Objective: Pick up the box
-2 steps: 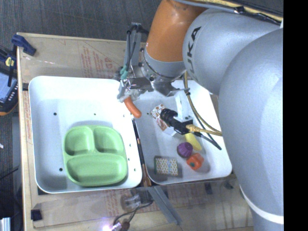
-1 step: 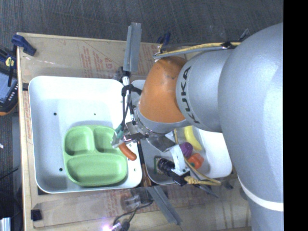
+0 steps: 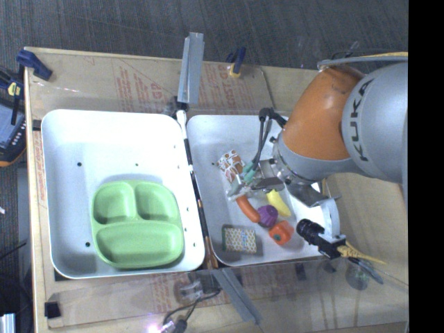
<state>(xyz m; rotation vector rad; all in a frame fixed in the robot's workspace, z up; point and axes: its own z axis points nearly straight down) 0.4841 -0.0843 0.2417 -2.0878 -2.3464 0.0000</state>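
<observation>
My arm (image 3: 361, 127) is grey with an orange band. Both bins (image 3: 62, 137) are white. Left bin: a light green divided tray (image 3: 137, 224). Right bin: a box (image 3: 240, 238) with a fine speckled pattern, a white-and-brown printed packet (image 3: 230, 163), an orange carrot (image 3: 247, 207), a purple piece (image 3: 268, 215), a yellow piece (image 3: 278, 201).

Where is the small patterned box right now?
The small patterned box lies flat near the front edge of the right white bin, left of the orange toy vegetable and below the carrot.
</observation>
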